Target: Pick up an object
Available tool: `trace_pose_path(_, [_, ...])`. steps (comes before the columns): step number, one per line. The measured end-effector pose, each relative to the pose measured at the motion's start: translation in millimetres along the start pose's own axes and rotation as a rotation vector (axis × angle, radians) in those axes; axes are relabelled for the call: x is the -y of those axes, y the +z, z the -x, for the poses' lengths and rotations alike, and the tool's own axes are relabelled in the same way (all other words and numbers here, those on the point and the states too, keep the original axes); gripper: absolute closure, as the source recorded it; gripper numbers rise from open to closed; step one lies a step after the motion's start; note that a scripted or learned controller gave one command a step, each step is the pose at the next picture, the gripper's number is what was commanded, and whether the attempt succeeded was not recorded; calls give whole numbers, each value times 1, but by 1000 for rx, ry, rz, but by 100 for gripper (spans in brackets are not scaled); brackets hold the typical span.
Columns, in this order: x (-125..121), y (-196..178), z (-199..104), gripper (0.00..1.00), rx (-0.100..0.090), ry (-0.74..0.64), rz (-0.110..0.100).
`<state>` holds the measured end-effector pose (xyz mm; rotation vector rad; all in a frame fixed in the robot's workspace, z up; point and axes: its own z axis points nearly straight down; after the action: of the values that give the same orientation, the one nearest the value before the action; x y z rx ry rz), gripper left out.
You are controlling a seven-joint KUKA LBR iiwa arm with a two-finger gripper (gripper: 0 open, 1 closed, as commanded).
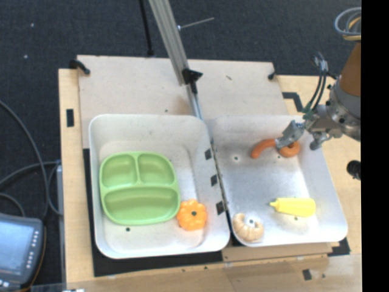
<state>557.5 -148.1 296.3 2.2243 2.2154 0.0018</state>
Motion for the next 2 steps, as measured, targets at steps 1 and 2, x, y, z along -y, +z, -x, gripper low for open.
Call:
trace_pose_path(1, [-1, -11, 1, 100, 1, 1, 3])
trace_pose_path(2, [-29, 85, -57, 100, -2, -10, -9])
